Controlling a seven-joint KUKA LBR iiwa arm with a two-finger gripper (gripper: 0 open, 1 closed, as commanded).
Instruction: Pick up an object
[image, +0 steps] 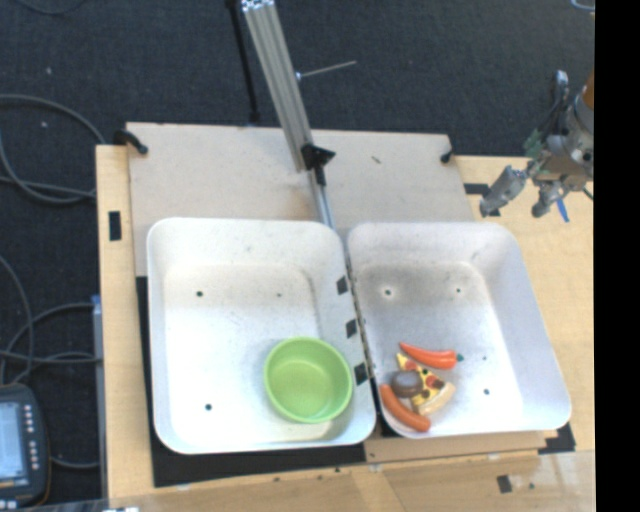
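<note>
Two white bins: left bin (180, 300) holds a green bowl (308, 378); right bin (520, 300) holds toy food (chili pepper (428, 355), sausage (403, 409)) at 7 o'clock. Gripper (527, 197), fingers apart, empty, hovers at 1 o'clock. Advice: descend centred over one piece.

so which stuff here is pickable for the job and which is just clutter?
Job:
- green bowl, left bin
- orange chili, right bin
- orange sausage-shaped piece
- pizza-slice toy
- tool, at the right bin's far right corner

Lying about:
- aluminium post
- cables
- handheld pendant

Smooth matt green plastic bowl (308, 379)
</note>
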